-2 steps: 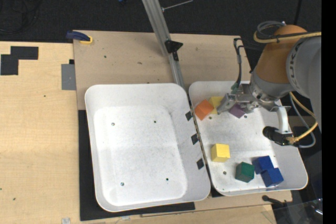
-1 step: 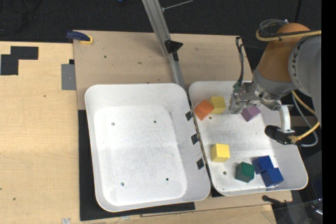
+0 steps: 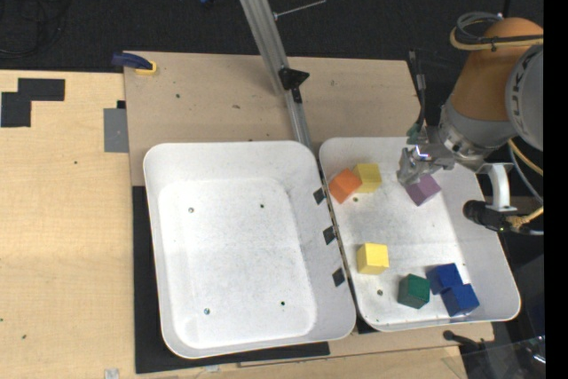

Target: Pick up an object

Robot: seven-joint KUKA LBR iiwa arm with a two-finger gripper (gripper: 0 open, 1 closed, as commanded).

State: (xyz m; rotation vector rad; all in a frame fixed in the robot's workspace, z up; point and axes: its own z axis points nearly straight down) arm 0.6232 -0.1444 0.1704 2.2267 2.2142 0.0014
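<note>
My gripper (image 3: 414,166) hangs over the upper part of the right bin (image 3: 497,266), at the end of the grey arm with the orange band. A purple block (image 3: 426,189) sits tilted directly below and slightly right of the gripper, touching or nearly touching it. To the left lie an orange block (image 3: 345,185) and a yellow block (image 3: 368,177), close together. A second yellow block (image 3: 373,257) rests mid-bin. A green block (image 3: 413,290) and two blue blocks (image 3: 444,277) (image 3: 460,299) lie near the front edge.
The left bin (image 3: 177,191) sits beside the right one, joined by black clips (image 3: 329,234). A slanted aluminium rail (image 3: 263,31) rises behind the bins. Wooden bench surface extends left and behind.
</note>
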